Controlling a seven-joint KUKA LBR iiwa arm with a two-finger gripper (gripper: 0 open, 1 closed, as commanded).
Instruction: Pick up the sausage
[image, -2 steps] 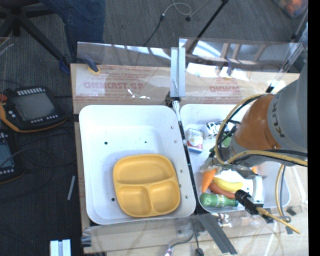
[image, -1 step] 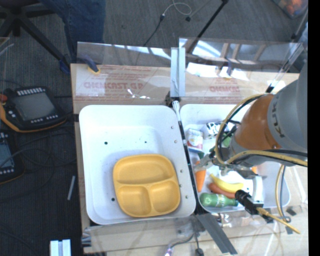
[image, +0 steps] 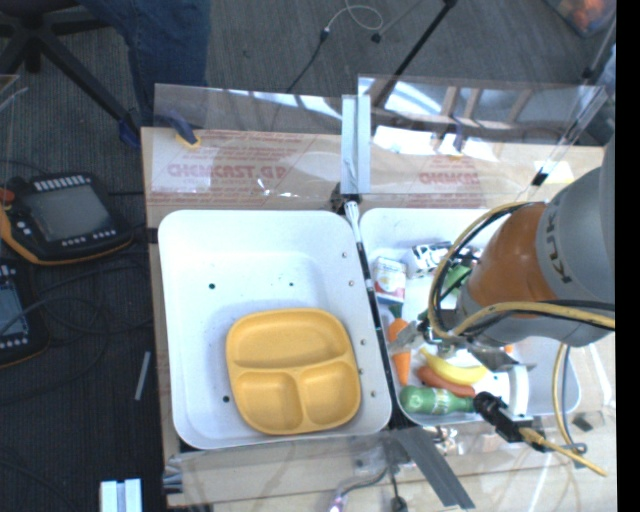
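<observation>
Sausage (image: 438, 377): reddish-brown, low in the right bin (image: 385, 225), under the banana (image: 455, 364), above the green item (image: 432, 401); hemmed in on both sides
My gripper (image: 445, 335): just above the sausage, over the pile; grip state I can't tell
Room: left bin (image: 250, 250) open above the yellow plate (image: 292, 368)

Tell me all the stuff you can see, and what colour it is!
bins: two, white, side by side on the bench
plate: one, yellow, three sections, left bin
banana: one, yellow, right bin
sausage: one, red-brown, right bin, under the banana
green item: one, right bin's near edge
carrot: one, orange, right bin's left side
pendant: one, orange and black, floor at left
arm: one, grey with orange band, over right bin
</observation>
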